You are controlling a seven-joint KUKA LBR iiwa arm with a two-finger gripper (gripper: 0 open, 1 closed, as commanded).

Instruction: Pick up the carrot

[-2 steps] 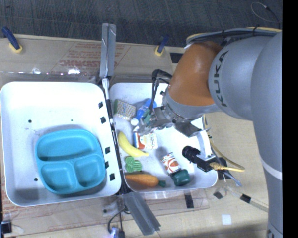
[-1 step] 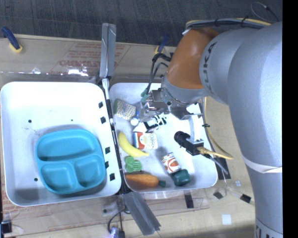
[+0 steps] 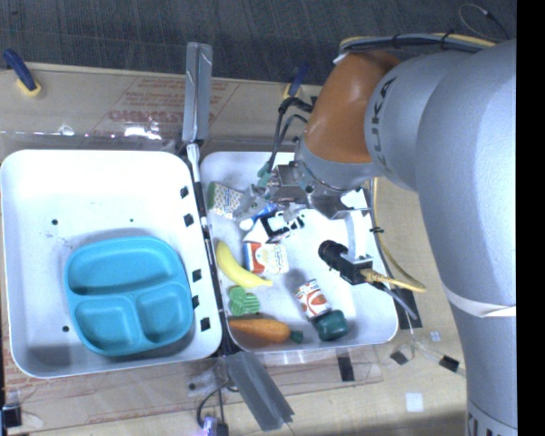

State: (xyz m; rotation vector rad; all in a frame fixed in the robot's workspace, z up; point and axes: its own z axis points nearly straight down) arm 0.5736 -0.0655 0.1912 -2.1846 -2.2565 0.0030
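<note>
The carrot (image 3: 260, 331) lies at the right bin's (image 3: 381, 330) near edge; probably light, stiff, smooth; best pinched mid-body. The gripper (image 3: 274, 209) hovers apart, its state unclear.

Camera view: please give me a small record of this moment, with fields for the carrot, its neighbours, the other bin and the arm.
carrot: lies flat at the near edge of the right bin
neighbours: banana and green item just behind it; bottle to its right
left bin: holds a blue divided tray
arm: wrist over the right bin's far part, away from the carrot
</note>
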